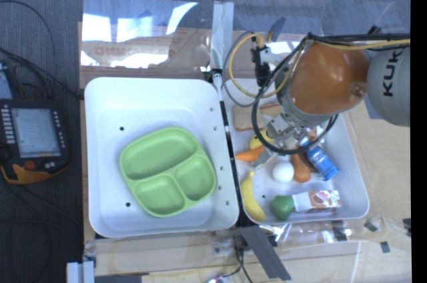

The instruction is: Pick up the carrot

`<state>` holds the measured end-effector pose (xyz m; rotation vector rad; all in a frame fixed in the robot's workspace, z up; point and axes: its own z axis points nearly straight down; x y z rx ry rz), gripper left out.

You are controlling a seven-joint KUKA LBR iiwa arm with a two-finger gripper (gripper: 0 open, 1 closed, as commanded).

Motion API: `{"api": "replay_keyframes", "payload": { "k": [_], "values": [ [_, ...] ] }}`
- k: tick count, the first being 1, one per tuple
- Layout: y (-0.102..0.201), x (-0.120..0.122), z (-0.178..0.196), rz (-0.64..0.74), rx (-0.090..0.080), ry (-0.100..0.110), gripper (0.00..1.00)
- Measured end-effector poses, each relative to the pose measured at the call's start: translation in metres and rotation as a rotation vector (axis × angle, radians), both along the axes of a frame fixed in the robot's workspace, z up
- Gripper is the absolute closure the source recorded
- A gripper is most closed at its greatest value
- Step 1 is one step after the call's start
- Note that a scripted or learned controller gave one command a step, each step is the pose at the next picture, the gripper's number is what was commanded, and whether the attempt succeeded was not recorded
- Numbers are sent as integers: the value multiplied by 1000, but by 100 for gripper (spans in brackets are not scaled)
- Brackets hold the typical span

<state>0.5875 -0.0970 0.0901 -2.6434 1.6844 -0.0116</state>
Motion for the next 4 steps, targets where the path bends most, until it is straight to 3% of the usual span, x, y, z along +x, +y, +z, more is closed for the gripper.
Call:
{"api": "replay_keyframes", "payload": {
  "k": [1,2,3,4],
  "values": [
    [0,-61,1,126,-1,-3,0],
    [0,-98,1,147,-3,-7,0],
    [3,-98,11,148,-2,-3,100],
    [55,-102,180,32,1,2,100]
  ]
}}
